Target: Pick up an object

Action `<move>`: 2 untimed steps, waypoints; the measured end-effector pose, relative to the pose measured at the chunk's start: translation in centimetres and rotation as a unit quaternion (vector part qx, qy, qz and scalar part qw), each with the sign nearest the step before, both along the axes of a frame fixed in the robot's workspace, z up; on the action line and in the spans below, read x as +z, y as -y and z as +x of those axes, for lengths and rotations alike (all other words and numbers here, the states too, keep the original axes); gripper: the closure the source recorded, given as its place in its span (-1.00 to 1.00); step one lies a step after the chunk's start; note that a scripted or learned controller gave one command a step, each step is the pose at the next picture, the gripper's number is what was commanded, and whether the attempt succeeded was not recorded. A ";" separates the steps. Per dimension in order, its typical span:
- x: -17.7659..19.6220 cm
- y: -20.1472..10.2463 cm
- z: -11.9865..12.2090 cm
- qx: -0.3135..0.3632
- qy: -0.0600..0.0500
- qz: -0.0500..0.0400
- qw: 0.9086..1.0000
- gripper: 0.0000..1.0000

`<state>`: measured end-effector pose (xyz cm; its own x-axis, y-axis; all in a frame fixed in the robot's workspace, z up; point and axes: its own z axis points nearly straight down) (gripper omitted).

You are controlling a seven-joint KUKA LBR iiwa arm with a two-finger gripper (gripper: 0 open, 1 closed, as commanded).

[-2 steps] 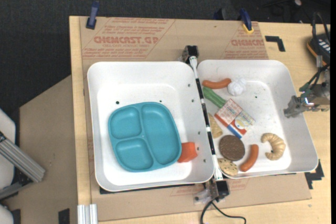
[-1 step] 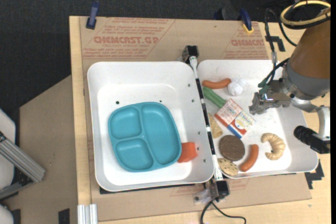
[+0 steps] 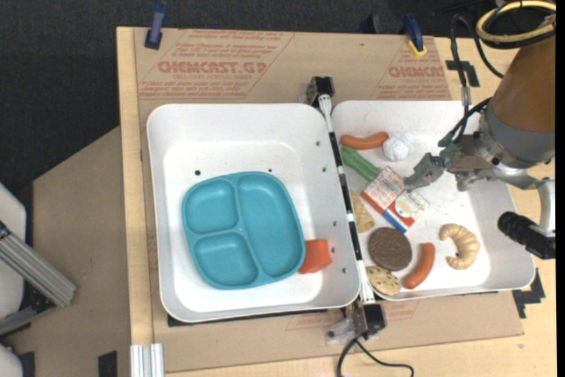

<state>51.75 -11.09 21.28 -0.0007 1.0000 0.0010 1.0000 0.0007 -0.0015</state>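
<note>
The step in hand appears to be the approach: nothing is lifted, and every object lies on a bin floor. The gripper [image 3: 422,174] hangs low over the right bin [image 3: 441,112], its dark fingers pointing toward the view's left. It sits just beside the red-and-white packet [image 3: 385,188] and near the white ball [image 3: 397,148]. Whether the fingers stand apart or together cannot be told; they read as one dark shape against the bin.

The likeliest target is the packet, though that is a judgement from nearness alone. The next move calls for a short descent and the fingers straddling one item, since the green piece [image 3: 357,162] and the sausage [image 3: 364,139] crowd close by.

The arm enters from the right, orange band [image 3: 528,93] above the grey wrist [image 3: 512,141], forearm slanted down and inward.

The left bin [image 3: 177,130] holds a teal divided plate [image 3: 243,228] and an orange block [image 3: 316,255].
</note>
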 end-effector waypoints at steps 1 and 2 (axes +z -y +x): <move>-13.1 -1.3 -4.1 -0.001 -0.003 0.002 1.000 -1.00; -12.7 -1.3 -3.8 -0.001 0.001 0.000 1.000 -1.00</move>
<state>47.97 -9.83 8.62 0.0011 1.0000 0.0014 1.0000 -0.0011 0.0011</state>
